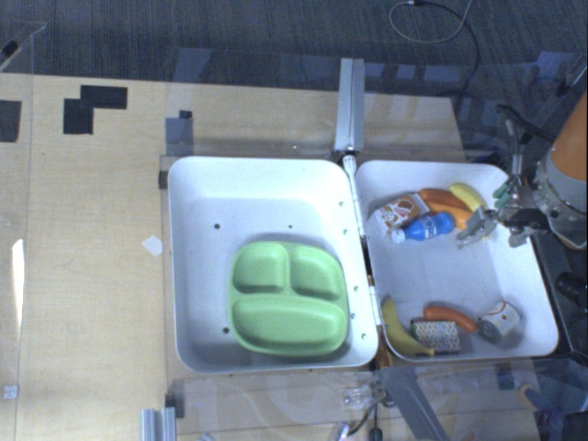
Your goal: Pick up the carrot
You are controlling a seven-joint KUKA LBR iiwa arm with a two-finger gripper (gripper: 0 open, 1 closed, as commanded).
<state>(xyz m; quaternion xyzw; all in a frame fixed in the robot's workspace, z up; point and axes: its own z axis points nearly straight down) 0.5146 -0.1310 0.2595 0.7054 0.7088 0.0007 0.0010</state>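
The carrot (452, 317) lies in the right bin (519, 278), near its front wall, a slim orange piece slanting down to the right. Only this one is clearly a carrot; a second orange piece (445, 197) lies at the back of the same bin and cannot be told apart for certain.

Touching the carrot's front side is a grey grater-like block (436, 334), and just left of that a yellow banana (401, 331) curves along the front corner. Right of the carrot sits a small grey-and-white can (500, 321). Bananas count two: the other banana (467, 196) lies far behind the carrot beside the orange piece, with one blue bottle (430, 227) and one brown-and-white packet (398, 213).

The end effector (496, 225) hangs well behind the carrot and slightly to its right, its fingers spread and pinching nothing.

Left of the carrot's bin, the left bin (197, 246) holds one green divided tray (288, 297). Both bins rest on the desk (83, 265).
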